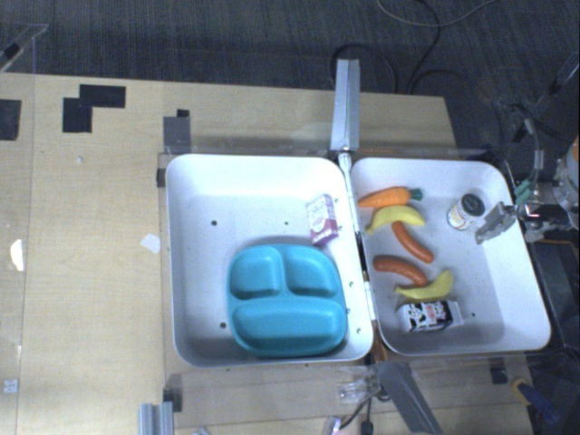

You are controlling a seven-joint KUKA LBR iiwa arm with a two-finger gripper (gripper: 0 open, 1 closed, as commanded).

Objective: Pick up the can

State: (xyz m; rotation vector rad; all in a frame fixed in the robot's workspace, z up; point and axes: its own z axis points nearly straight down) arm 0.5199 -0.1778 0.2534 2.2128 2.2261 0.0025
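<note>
Silver can (466,210), one; two bananas (399,217), two sausages (412,240).

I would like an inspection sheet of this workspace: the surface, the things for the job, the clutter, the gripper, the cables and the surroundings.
Surface: wooden bench with two white bins, left bin and right bin, side by side.
Job's things: can in the right bin, near its far right corner.
Clutter: right bin has a carrot, two bananas, two sausages and a small black-and-white carton; left bin has a blue divided tray and a small pink packet.
Gripper: gripper at the right bin's right rim, beside the can; nothing seen between its fingers.
Cables: cable on the floor beyond the bench.
Surroundings: dark carpet.
</note>
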